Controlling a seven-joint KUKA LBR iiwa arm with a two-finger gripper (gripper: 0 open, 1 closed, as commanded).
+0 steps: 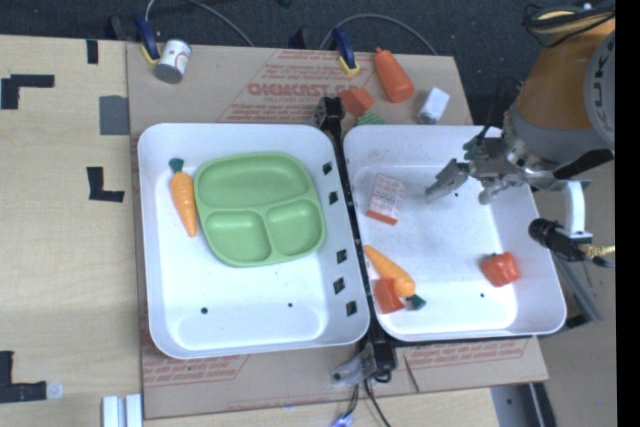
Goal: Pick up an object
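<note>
- Objects in the right bin (pixel 520 315): a small clear packet with red print (pixel 384 197) near the bin's upper left, a carrot (pixel 388 267) and a red block (pixel 388 296) touching at the lower left, a red piece (pixel 501 267) at the lower right.
- Pincer (pixel 466 183) hangs over the bin's upper right, fingers spread, nothing between them.
- Step, as I judge it: approach; no grasp yet.
- Nearest candidates are the packet to its left and the red piece below; the next move calls for centring over one, descending, then closing.
- Left bin (pixel 160 295) holds a green divided plate (pixel 262 208) and another carrot (pixel 183 200) beside it.
</note>
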